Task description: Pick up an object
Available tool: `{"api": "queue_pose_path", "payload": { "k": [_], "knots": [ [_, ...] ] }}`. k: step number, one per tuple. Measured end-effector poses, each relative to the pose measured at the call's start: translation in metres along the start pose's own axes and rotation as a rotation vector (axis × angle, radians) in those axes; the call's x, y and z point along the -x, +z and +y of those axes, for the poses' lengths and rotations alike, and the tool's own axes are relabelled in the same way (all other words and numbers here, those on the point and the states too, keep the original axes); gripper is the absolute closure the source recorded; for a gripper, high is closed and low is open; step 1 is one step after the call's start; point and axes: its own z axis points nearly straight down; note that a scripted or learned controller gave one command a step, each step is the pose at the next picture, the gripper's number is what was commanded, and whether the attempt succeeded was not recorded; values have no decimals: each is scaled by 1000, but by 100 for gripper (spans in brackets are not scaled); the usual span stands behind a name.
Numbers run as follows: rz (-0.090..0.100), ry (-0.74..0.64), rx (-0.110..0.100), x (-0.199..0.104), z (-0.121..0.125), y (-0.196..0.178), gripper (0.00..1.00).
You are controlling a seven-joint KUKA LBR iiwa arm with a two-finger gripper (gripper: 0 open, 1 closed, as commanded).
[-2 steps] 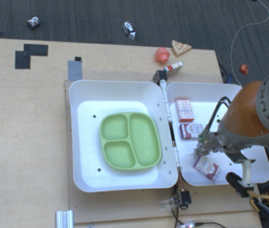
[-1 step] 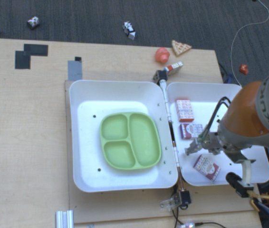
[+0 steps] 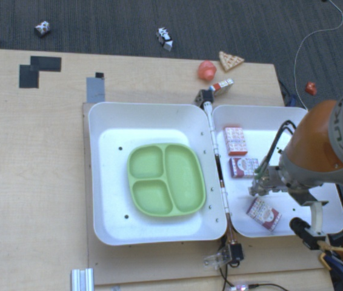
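**Arm over right bin, jaws low among three packets**

Arm (image 3: 326,144) is reaching in from the right, its orange band sitting over the right bin's (image 3: 250,117) far side and covering part of the floor there. The wrist is pointing down and leftward into the bin. Gripper (image 3: 261,185) is hanging low at the bin's middle, between the packets. Cannot tell whether the jaws are spread or pressed together; dark hardware and cable are hiding them, and nothing is showing between them.

Three red-and-white packets are lying in the right bin. Top packet (image 3: 236,140) is lying flat near the bin's upper left, well clear of the gripper. Middle packet (image 3: 243,167) is lying just below it, right beside the gripper's left side; contact cannot be judged. Bottom packet (image 3: 263,214) is lying tilted just under the gripper, toward the bin's near edge.

Left bin (image 3: 108,180) is holding a green tray (image 3: 166,179) with three compartments, sitting slightly skewed at its centre.

On the tabletop (image 3: 32,162) beyond the bins, a red ball (image 3: 206,70) and a pizza slice toy (image 3: 230,60) are sitting near the far edge. Small bits are lying scattered on the dark floor (image 3: 129,11) behind.
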Motion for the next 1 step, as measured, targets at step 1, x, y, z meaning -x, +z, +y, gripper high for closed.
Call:
{"api": "queue_pose_path", "payload": {
  "k": [1],
  "knots": [
    [0,1,0,0,0,0,0]
  ]
}}
